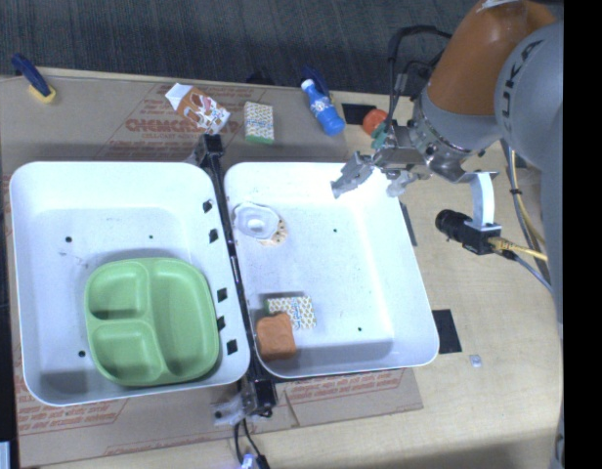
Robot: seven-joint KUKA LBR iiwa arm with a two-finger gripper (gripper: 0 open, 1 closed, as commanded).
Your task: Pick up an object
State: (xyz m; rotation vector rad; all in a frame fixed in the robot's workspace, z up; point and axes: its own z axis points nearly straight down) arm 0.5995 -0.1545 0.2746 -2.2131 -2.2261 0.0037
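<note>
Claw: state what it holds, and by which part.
Nothing is held. The claw hangs open over the far right corner of the right bin, with no object between its fingers.

A single fixed camera looks down from above the bench at a slant, far enough back to take in both white bins whole: the left bin (27, 262) with the green divided tray (150, 319) and the right bin (379, 272) beside it, together with the cardboard sheet (115, 125) under them. The far edge of the bench lies toward the top of the frame and the near edge toward the bottom. The arm (496, 66) enters from the right side, its orange band nearest the lens and looming large at the upper right.
</note>
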